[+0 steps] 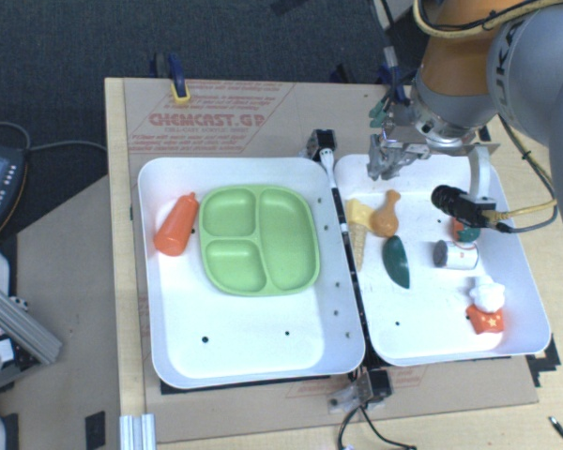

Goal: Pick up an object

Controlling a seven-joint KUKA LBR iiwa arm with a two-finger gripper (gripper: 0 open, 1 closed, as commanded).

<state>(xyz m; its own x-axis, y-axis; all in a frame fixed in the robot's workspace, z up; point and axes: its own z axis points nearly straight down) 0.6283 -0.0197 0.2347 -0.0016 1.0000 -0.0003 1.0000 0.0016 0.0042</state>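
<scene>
My gripper [385, 169] hangs over the back left corner of the right bin [521, 293], open with nothing between its fingers. Just in front of it lie a tan pear-shaped piece [387, 216] and a yellow wedge [358, 215]. A dark green leaf-shaped piece [396, 261] lies further forward. To the right are a grey and white cylinder [454, 255], a small red and green piece [466, 233], and a white and orange toy [487, 307].
The left bin [253, 345] holds a green divided plate [260, 239] and an orange bottle [176, 224] at its left side. The raised rims of both bins meet in the middle. The arm comes in from the upper right.
</scene>
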